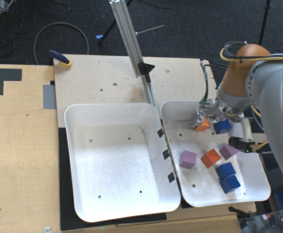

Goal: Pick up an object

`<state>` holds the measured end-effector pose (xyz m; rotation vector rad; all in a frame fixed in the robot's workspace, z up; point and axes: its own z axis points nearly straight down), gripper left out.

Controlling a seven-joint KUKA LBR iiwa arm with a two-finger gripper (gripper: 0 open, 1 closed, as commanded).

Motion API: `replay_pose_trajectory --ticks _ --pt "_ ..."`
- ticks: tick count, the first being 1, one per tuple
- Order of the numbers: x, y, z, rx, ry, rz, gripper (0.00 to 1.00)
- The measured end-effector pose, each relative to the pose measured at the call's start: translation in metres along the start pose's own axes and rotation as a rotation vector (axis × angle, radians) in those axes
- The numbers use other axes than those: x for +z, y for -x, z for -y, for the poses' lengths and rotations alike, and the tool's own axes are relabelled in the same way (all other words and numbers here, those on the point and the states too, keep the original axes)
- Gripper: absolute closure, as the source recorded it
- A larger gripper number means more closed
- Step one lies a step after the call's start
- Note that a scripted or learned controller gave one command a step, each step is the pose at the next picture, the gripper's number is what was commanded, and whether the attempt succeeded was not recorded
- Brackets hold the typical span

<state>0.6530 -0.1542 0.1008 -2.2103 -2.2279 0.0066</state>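
The tool (203, 119) is low in the right bin (258, 191), over an orange block (201, 125); its grip cannot be told.

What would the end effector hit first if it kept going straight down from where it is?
Most likely the small orange block directly under the end effector, near the back of the right bin. A blue block sits just beside it; depth is hard to judge from this slant.

From my remote station I see my single grey arm (270, 106) entering from the right side of the view, its orange band (241, 74) just above the wrist. The wrist bends downward and toward the left, with the gripper (203, 118) lowered at its end, its tip too blurred to read.
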Motion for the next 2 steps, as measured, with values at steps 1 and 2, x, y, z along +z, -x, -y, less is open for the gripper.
replay_pose_trajectory --ticks 1,2 --pt "-0.108 -0.092 0.006 0.002 0.011 -0.004 1.0" --pt "-0.127 -0.176 0.03 0.001 0.001 -0.004 1.0"
